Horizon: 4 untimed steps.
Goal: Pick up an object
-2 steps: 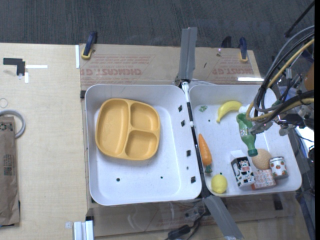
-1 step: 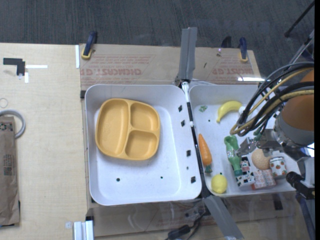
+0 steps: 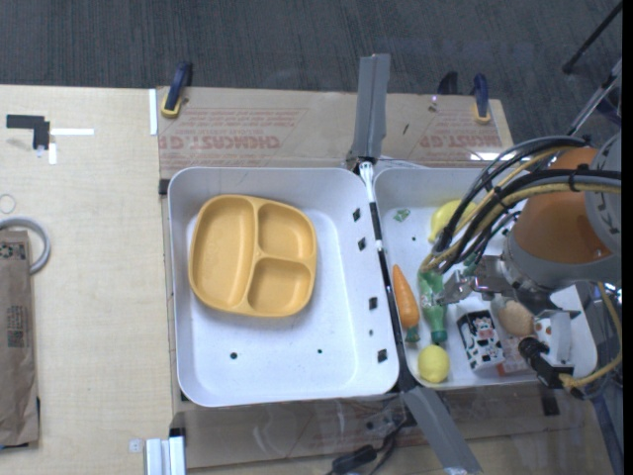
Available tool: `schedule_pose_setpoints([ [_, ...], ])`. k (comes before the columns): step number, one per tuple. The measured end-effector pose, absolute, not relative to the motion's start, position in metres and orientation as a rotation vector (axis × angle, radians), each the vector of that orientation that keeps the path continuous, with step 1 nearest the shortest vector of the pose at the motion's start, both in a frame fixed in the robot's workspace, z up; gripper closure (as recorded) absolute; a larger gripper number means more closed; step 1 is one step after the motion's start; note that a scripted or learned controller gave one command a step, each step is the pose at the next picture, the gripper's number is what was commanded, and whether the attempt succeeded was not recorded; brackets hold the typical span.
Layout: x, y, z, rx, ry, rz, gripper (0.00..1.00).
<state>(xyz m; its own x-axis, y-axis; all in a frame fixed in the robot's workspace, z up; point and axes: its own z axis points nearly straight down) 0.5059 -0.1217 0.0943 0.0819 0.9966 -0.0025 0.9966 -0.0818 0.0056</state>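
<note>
My gripper is low in the right bin, under the grey arm with its orange band and a bundle of cables. Just left of it lies a green object, with an orange carrot further left by the bin's wall. A yellow lemon rests at the bin's front. A yellow item shows at the back, partly behind the cables. A tan rounded object and a white printed box lie right of the gripper.
The left bin holds a yellow divided plate. A divider wall separates the bins. Cardboard lies behind them, held by blue clamps. A brown bag sits on the bench at far left.
</note>
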Motion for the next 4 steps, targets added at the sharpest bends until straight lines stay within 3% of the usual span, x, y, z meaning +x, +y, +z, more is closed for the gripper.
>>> schedule_pose_setpoints([
  [1, 0.477, -0.138, 0.150, 2.244, 2.201, -0.003, 0.00],
  [2, 0.476, -0.140, 0.090, 2.155, 2.292, -0.003, 0.00],
  [3, 0.604, -0.124, 0.091, 2.195, 2.246, -0.003, 0.00],
  [4, 0.573, -0.096, 0.169, 1.697, 2.643, -0.002, 0.00],
])
